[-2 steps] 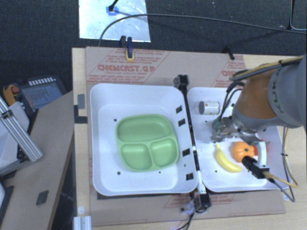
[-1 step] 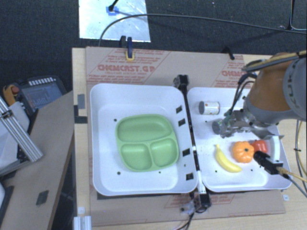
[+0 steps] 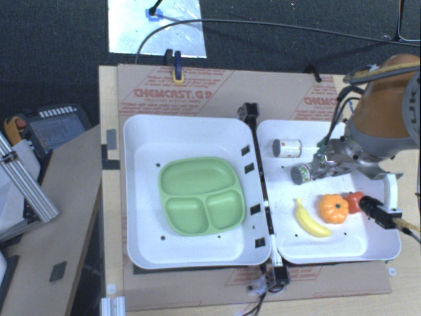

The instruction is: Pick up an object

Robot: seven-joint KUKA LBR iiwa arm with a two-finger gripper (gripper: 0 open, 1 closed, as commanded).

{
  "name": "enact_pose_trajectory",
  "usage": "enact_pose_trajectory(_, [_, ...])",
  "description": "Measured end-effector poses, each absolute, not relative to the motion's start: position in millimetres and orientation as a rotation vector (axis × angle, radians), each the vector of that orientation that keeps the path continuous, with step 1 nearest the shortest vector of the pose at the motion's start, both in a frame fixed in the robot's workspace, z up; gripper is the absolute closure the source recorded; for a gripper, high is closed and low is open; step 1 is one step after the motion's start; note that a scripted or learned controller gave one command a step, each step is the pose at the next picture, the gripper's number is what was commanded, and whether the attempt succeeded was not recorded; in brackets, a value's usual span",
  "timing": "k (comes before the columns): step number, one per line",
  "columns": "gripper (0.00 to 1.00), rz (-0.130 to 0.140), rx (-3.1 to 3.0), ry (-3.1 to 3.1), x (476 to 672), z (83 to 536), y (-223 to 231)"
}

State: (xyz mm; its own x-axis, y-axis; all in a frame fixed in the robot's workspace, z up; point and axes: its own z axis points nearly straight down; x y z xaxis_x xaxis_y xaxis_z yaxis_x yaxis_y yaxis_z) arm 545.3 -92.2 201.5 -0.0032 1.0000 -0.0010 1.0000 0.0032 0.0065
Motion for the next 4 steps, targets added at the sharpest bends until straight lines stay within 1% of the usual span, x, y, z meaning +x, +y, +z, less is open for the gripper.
enact_pose_trajectory(1, [1.0,0.008,2.212,2.221,547.3,255.6,-92.5])
enact_pose_trajectory(2, [1.0,0.004,2.211,2.231,549.0,240.8,-41.4])
enact_pose_trajectory(4, [1.0,0.005,2.211,2.233,551.9,251.0,63.2])
